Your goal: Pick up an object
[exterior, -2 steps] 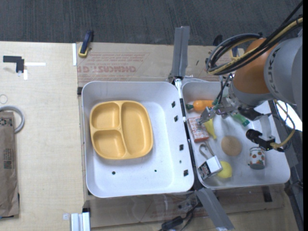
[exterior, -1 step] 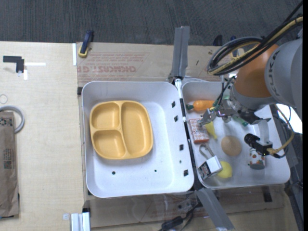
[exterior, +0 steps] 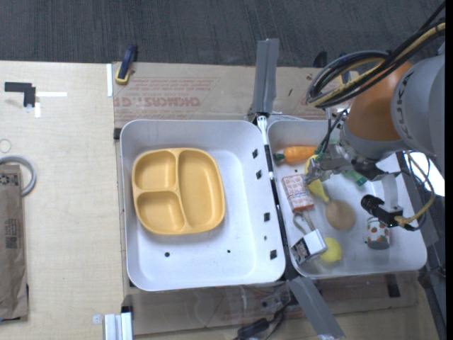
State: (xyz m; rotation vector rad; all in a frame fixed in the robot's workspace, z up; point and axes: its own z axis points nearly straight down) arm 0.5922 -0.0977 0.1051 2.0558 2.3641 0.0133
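Gripper hangs low in the right bin, over a yellow banana-like piece beside an orange carrot; whether it grips anything cannot be told. Just below lie a red-and-white packet, a tan egg-shaped object, a round yellow lemon touching a small black-and-white box, and a small figure. Left bin holds a yellow three-compartment plate.
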